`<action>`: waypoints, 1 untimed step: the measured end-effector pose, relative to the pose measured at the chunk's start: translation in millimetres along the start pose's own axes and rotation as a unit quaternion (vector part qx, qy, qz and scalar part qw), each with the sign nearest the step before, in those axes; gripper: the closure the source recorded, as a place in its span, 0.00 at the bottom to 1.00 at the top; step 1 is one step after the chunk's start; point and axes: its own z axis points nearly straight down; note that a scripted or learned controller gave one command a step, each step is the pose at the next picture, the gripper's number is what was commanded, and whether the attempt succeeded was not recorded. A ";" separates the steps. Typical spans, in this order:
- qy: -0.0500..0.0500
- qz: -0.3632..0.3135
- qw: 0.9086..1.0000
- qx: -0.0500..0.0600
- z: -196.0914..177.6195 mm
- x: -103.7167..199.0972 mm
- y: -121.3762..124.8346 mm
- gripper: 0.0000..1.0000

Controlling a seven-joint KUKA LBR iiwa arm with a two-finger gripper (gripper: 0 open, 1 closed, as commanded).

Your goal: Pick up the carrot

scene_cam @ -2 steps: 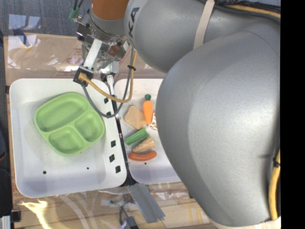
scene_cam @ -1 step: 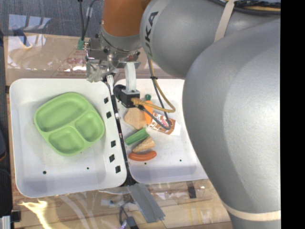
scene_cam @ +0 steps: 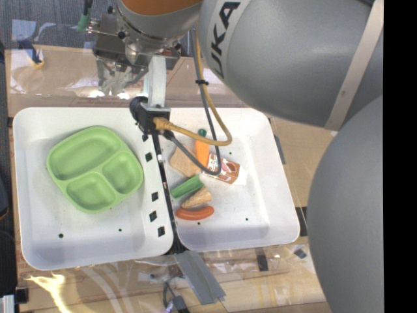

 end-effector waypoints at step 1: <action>-0.004 -0.039 0.999 0.006 15.5 -75.6 32.4 1.00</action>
